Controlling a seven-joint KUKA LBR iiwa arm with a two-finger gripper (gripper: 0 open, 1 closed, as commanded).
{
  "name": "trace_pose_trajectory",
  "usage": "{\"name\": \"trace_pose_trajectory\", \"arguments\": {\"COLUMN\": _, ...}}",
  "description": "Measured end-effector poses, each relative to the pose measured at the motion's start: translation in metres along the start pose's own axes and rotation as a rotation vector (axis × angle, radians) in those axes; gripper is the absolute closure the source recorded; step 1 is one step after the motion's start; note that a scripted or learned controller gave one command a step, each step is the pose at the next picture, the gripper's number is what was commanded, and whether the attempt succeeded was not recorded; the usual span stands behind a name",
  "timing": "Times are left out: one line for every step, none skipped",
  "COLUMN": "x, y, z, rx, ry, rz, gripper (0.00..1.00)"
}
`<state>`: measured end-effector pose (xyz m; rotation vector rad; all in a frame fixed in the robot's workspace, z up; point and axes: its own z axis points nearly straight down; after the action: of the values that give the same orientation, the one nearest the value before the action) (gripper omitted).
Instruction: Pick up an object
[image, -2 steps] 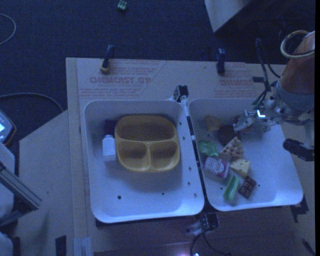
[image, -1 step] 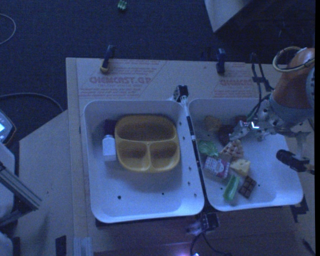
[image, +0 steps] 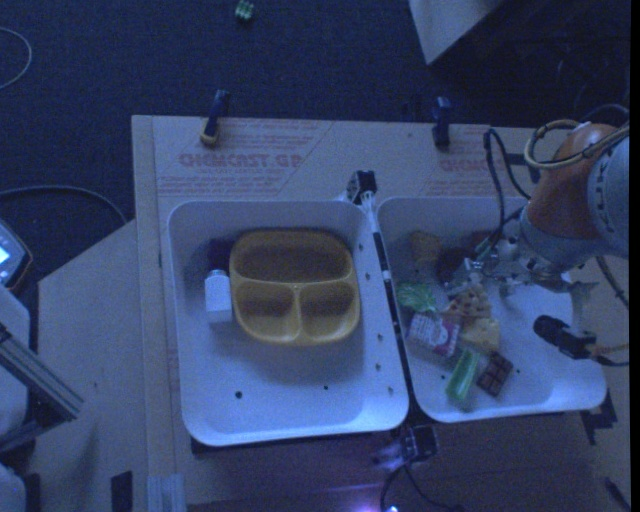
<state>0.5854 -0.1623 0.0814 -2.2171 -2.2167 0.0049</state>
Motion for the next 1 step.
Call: {"name": "trace_pose_trajectory", "arguments": {"x": -0.0008, "y": 0.0017, "z": -0.0143, "rx": -0.008, "ry": -0.002, "rz": 0.001, "gripper": 1.0}}
